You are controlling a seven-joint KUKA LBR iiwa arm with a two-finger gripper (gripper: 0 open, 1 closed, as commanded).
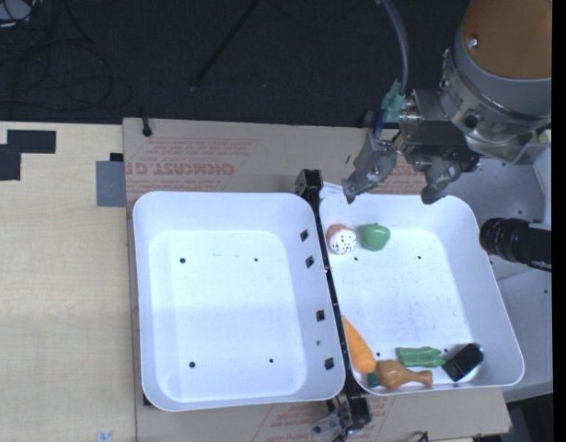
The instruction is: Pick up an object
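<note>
My gripper (396,191) hangs above the back edge of the right bin (492,288), its two fingers spread wide apart and nothing between them. Just below its left finger, in the bin's back left corner, lie a white ball with red dots (340,239) and a green round object (375,237), touching each other. At the bin's front edge lie an orange carrot (357,345), a brown drumstick-shaped toy (400,375), a green flat piece (419,356) and a black block (463,362).
The left bin (144,293) sits beside the right one, joined by a black divider with clips (321,274). A black cylinder (517,239) juts in at the right bin's right rim. Both bins rest on cardboard (218,155).
</note>
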